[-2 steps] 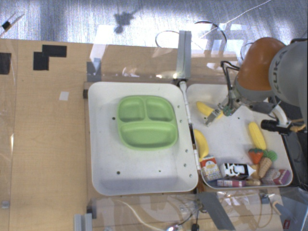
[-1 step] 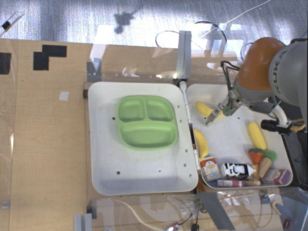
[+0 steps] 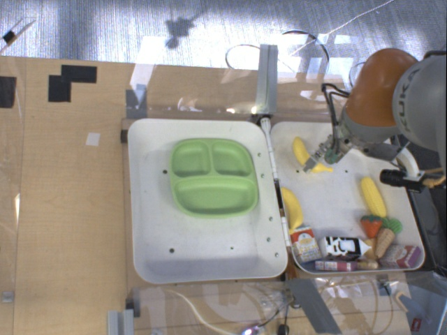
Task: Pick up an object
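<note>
Cartons [image 3: 334,248] at bin's [image 3: 335,194] near edge, print unreadable.

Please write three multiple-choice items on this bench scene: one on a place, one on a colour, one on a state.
1. Where does the divided plate lie?
A. left bin
B. right bin
C. on the bench outside the bins

2. What colour is it?
A. red
B. green
C. blue

3. Where is the hand?
A. over the left bin
B. low in the right bin, by a banana
C. outside both bins

Answers: 1 A, it sits mid left bin; 2 B, it is light green; 3 B, its tip meets the upper banana.
</note>
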Action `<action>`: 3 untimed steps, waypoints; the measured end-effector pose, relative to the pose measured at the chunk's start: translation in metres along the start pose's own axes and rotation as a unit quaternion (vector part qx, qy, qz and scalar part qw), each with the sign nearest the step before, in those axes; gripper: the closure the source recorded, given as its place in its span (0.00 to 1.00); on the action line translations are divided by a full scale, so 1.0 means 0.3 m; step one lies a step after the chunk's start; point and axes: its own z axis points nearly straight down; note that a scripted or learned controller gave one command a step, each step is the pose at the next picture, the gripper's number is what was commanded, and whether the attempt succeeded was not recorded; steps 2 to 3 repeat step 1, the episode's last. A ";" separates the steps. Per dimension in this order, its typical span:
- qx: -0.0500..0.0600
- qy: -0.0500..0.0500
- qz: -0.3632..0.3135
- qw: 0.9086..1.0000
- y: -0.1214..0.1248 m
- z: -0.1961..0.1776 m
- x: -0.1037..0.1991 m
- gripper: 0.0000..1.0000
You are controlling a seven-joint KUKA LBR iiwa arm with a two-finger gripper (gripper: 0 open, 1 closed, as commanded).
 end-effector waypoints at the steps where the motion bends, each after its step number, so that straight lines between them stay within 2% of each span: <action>1: 0.005 0.003 0.089 0.996 0.154 -0.361 0.118 1.00; 3: 0.005 0.003 0.089 0.996 0.154 -0.361 0.118 1.00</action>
